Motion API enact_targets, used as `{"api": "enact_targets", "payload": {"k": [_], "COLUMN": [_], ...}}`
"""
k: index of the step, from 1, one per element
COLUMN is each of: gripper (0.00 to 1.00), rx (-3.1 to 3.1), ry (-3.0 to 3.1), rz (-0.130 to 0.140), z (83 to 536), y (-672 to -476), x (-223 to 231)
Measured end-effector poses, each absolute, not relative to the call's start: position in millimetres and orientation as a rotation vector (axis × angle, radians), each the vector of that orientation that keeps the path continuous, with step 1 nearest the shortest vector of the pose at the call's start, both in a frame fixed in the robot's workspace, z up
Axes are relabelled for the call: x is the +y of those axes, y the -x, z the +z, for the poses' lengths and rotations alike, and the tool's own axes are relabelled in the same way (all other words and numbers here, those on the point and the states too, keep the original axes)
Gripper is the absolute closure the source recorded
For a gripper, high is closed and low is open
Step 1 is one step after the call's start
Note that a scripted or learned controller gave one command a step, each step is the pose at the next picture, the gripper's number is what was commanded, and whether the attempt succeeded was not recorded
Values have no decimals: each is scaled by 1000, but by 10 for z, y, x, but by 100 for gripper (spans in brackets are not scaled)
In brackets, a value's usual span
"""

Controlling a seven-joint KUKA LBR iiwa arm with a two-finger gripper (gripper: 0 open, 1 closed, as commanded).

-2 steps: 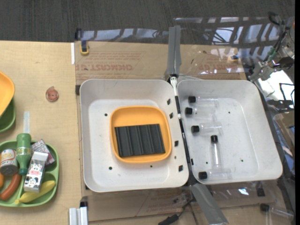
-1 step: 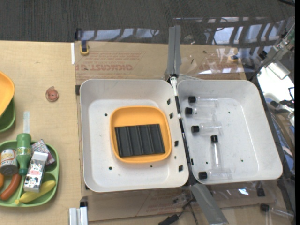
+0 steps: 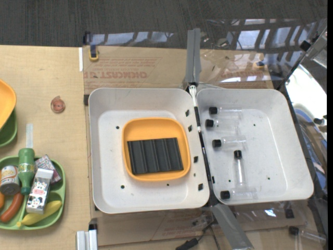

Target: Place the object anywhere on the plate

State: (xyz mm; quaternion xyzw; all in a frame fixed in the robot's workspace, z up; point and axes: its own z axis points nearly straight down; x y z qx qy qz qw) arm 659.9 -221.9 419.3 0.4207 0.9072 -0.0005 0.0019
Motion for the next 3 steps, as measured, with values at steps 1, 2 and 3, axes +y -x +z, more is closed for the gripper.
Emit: {"api": "enact_targets", "payload": {"k": [1,2,3], "gripper": [100,100,100], "rx": [3025,3129,3132], "ry": [-831,-247,214], "rz": [0,1,2], "z": [4418,4415,4411], "y": [-6544,-6451,-6537], "x": [-1982,-2224,-1756]}}
